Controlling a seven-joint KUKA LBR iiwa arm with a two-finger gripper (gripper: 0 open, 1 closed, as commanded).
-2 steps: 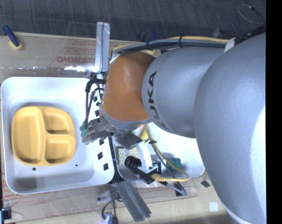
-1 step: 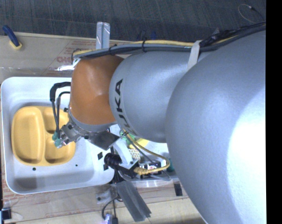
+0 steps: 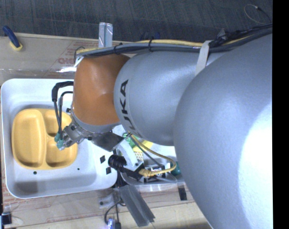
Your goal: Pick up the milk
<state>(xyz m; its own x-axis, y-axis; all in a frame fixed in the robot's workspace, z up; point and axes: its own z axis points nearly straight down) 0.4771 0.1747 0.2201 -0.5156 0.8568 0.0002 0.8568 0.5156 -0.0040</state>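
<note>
1. The grey arm (image 3: 201,109) with its orange band (image 3: 94,92) covers most of the bench – it hangs over the gap between the two white bins.
2. The gripper (image 3: 63,140) sits low over the left bin (image 3: 20,185), at the right edge of a yellow divided tray (image 3: 32,137); whether it is spread or closed cannot be told.
3. The milk cannot be made out – the arm hides nearly all of the right bin (image 3: 154,185).
4. Black cables (image 3: 56,97) loop beside the band; a blue-handled tool (image 3: 11,36) lies at the bench's far left corner.
</note>
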